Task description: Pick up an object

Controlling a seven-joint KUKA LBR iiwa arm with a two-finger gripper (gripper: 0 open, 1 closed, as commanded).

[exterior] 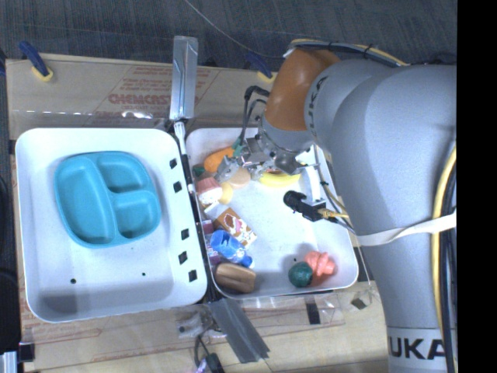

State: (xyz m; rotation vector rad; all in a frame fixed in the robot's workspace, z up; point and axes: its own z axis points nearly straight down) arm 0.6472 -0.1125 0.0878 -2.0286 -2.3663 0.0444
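the gripper (247, 162) is low in the right bin (339, 280), near its back wall and its left wall; i cannot tell its state. crowded just around it lie one orange (217, 160), one banana (273, 179) and a pale round piece (239, 177). open white floor lies in front of it. two bins; the left bin (33, 208) holds one blue divided tray (106, 196).
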